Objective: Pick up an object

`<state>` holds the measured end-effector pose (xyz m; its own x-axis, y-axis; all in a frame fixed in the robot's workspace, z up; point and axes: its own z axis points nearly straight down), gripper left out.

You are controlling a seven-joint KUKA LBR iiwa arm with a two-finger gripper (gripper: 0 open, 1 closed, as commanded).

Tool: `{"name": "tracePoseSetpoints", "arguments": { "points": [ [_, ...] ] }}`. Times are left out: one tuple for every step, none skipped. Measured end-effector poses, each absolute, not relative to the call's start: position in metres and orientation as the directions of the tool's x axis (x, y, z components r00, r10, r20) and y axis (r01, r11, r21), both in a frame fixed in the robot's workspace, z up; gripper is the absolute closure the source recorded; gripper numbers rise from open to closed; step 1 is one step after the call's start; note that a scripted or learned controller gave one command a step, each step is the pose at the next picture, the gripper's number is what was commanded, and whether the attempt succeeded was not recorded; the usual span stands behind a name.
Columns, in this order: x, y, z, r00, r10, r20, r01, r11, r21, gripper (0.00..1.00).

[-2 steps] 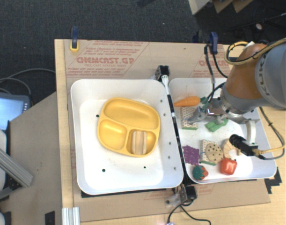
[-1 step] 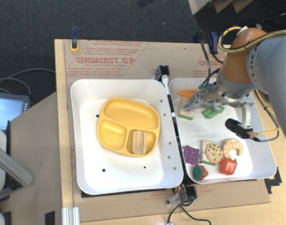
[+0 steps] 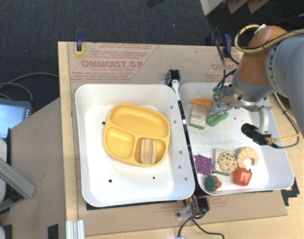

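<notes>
My gripper [image 3: 219,108] is low over the back of the right bin [image 3: 281,176], reaching in from the right. Directly under its tip lies a green piece [image 3: 217,118], touching or nearly touching it; whether it is gripped I cannot tell. To the left of that are an orange carrot [image 3: 201,103] and a speckled square wafer [image 3: 198,117]. Toward the bin's front lie a purple piece [image 3: 202,163], a round cracker [image 3: 225,161], a pale croissant-like piece [image 3: 248,156], a red pepper [image 3: 242,176] and a small green and red item [image 3: 212,182].
The left bin [image 3: 92,148] holds a yellow divided plate [image 3: 136,133] with a pale piece [image 3: 147,151] in its front right compartment. The arm's grey body and orange band hang over the right bin's back right corner.
</notes>
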<state>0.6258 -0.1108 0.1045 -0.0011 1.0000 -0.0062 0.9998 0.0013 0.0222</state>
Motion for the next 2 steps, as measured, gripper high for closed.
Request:
{"name": "tracePoseSetpoints", "arguments": {
  "points": [
    [0.6598, -0.1243, 0.0788, 0.001, 1.0, 0.006, 0.999, -0.001, -0.039, 1.0],
    [0.6602, -0.1225, 0.0801, 0.003, 1.0, 0.007, 1.0, -0.003, -0.031, 0.0]
  ]
}}
